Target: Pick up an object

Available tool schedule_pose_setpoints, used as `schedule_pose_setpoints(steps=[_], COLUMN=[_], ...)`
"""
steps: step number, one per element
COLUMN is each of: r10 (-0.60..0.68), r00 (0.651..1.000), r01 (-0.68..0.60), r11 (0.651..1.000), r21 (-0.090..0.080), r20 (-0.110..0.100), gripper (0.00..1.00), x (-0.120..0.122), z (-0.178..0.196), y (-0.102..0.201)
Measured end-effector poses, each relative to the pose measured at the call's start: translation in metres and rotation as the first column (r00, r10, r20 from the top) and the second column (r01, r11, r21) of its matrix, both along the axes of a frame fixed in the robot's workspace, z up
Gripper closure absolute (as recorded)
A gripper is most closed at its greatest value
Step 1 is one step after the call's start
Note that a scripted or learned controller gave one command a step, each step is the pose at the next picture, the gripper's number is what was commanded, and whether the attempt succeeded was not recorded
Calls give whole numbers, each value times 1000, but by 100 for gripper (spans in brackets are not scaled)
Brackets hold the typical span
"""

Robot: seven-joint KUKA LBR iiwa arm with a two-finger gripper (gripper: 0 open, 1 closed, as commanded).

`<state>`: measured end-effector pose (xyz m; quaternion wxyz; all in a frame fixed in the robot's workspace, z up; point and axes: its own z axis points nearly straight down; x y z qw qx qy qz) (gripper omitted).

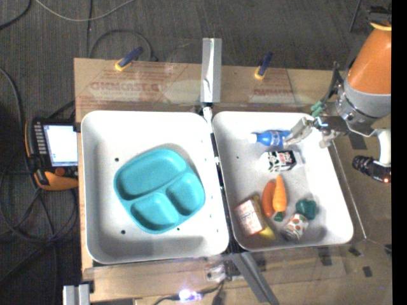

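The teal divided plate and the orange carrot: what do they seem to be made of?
The teal three-compartment plate looks like moulded plastic: uniform colour, smooth rounded ridges, a soft sheen. The orange carrot-shaped toy is probably plastic too, judging by its even, saturated colour; the view is too coarse to rule out rubber.

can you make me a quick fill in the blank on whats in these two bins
1. The teal divided plate lies in the ______ bin.
2. The plate has ______ compartments.
3. The orange carrot lies in the ______ bin.
4. The gripper hangs over the right bin close to a ______ bottle.

Missing words: left; three; right; blue
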<state>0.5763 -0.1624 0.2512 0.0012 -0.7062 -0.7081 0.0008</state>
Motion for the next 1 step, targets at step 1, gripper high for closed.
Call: schedule_pose_setpoints(steps=[1], r10=[-86], r00=[996], r01=[86], r11=[996], r21=[-6], r20=[6], gripper=[0], x=[28], z=[-131], y=[-2])
